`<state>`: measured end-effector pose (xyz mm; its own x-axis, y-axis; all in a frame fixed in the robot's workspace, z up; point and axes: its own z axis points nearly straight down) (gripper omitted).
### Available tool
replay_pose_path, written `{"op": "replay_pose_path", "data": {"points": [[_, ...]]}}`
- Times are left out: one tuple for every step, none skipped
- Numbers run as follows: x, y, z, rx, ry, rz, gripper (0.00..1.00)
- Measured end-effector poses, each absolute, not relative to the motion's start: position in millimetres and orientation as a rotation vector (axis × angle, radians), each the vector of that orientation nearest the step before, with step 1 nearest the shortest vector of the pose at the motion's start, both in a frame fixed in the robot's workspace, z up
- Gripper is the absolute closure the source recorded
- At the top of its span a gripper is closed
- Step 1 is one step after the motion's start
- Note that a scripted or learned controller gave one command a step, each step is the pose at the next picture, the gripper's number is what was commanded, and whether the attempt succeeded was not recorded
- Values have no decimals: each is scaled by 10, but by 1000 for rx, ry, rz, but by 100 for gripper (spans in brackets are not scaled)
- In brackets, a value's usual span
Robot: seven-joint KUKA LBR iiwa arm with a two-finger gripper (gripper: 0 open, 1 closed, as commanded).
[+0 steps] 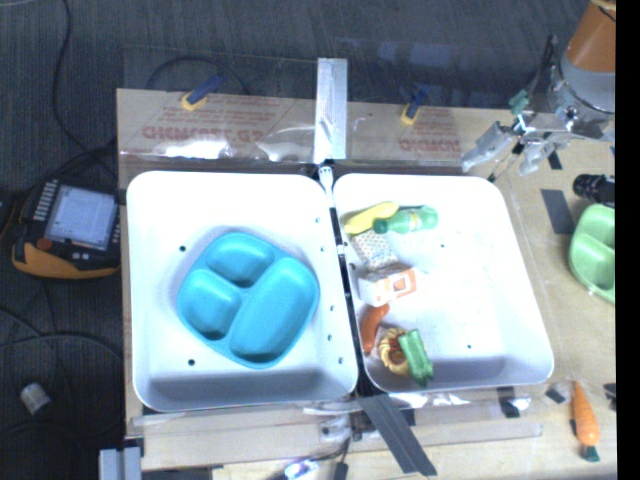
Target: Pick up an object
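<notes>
Pincer (520, 140) hangs beyond right white bin (500, 268) far edge, spread unclear; approach green plastic bottle (408, 220) straight down, clear of yellow banana (366, 215).

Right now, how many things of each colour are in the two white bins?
Blue: 1, the divided plate
Yellow: 1, the banana
Green: 2, the bottle and the toy
White and orange: 1, the carton
Orange: 1, the carrot
Total: 6
</notes>
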<state>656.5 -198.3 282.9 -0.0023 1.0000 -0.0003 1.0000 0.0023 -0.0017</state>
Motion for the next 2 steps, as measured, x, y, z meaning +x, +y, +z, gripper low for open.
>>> {"op": "replay_pose_path", "data": {"points": [[6099,-1599,1338,-2089,-2343,2,0],[5836,-1408,1145,-2190,-2246,1,0]]}}
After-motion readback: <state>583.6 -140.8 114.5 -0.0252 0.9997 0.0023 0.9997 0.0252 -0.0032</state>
